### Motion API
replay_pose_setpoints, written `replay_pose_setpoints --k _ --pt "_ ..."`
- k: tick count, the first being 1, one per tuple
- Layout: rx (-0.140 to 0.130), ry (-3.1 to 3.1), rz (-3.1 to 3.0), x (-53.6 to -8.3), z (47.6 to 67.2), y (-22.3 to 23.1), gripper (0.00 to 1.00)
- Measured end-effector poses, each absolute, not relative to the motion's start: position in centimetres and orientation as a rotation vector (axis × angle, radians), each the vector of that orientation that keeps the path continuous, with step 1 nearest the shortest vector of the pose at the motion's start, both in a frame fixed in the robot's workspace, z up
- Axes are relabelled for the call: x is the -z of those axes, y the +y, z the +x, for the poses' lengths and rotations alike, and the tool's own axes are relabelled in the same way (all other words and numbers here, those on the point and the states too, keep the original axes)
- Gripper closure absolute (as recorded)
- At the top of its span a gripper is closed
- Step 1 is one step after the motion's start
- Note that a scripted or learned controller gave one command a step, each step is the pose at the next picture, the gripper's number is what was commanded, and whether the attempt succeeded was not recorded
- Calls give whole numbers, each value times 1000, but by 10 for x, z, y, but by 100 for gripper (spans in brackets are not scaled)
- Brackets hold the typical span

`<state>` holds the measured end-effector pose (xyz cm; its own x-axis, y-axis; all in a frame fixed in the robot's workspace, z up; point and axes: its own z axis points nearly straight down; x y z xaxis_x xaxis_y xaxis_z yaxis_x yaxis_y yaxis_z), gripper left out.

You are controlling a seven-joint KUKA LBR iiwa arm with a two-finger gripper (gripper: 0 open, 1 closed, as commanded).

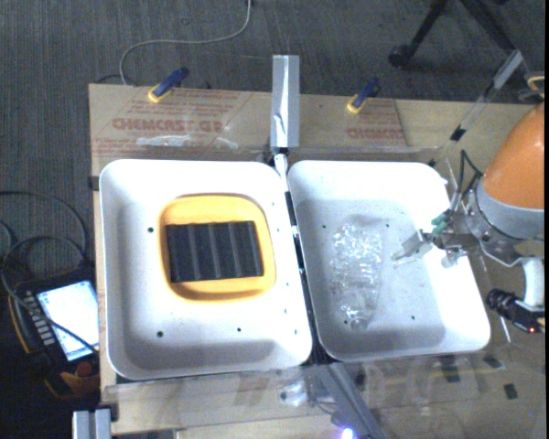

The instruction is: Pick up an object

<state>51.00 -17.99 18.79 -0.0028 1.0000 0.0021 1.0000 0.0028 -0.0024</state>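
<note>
A clear crumpled plastic object [357, 268] lies in the middle of the right bin [457, 332]. In the left bin [128, 337] a yellow block with a black ribbed top [216, 248] lies flat. My gripper [419, 243] reaches in over the right side of the right bin, a little to the right of the clear plastic and apart from it. Behind it the grey arm with its orange band [522, 167] comes in from the right. Nothing is visibly held.
The two white bins sit side by side on a cardboard-covered bench [192, 122]. A metal bar [284, 99] stands at the back between them. Two blue-and-yellow clamps [167, 83] hold the back edge. A tablet [64, 314] lies on the floor at left.
</note>
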Motion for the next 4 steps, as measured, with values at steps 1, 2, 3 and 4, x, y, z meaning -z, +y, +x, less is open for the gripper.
replay_pose_setpoints --k 1,2,3,4 --pt "2 -2244 -2196 -182 524 -204 0" --pt "-4 -1976 -2443 -250 532 -223 0" --pt "-4 -1895 -2501 -145 544 -128 0" --pt "-5 -1933 -2478 -209 555 -180 0"
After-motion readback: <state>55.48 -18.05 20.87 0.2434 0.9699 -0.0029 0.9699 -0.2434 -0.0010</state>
